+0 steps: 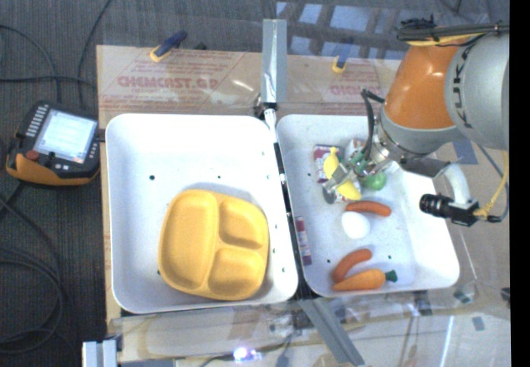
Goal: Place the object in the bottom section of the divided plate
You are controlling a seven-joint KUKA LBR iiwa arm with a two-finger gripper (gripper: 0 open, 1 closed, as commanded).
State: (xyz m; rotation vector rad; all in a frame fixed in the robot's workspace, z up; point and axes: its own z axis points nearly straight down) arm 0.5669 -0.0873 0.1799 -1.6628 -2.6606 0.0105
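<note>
A yellow divided plate (214, 243) lies in the left bin (132, 150), with three sections. My gripper (358, 168) is down in the right bin (431, 253), among a cluster of toy food: a yellow piece (333, 164), another yellow piece (349, 190) and a green round piece (375, 181). Below the cluster lie a red-orange sausage-like piece (368, 209), a white egg (356, 226), an orange-red chili-like piece (352, 263) and an orange carrot (362, 280) with a green end. The arm's wrist hides part of the gripper.
A metal divider strip (274, 67) runs between the bins at the back. A teach pendant (54, 144) rests on the floor at the left. A small black cylinder (439, 206) on the arm juts over the right bin's right side.
</note>
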